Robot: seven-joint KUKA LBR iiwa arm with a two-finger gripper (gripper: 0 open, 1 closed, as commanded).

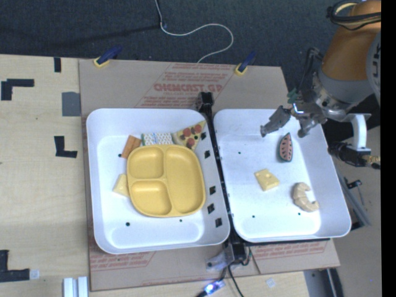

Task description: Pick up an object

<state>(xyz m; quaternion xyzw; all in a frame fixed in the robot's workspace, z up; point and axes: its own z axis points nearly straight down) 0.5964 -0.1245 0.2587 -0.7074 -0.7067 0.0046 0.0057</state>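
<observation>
While we look down from the near edge of the bench, we've got the two shallow white bins side by side: the left white plastic bin [102, 184] and the right white plastic bin [328, 221]. Closest to us in the right one sits a pale curled croissant-looking toy [304, 197], and just up and left of it a small yellow cheese wedge [267, 179]. Further back there's a red watermelon-slice toy [285, 147], lying flat near the bin's far right side.

Over in the left bin, a yellow divided plastic plate [166, 179] takes up the middle, with a pizza-slice toy [190, 133] and a few other small food pieces tucked along its far and left edges.

Right above the watermelon slice hangs the two-finger gripper [288, 124], fingers [272, 124] spread apart with nothing between them. It's near the slice but not touching it. Behind that we see the grey arm with its orange band [349, 54] coming in from the right.
</observation>
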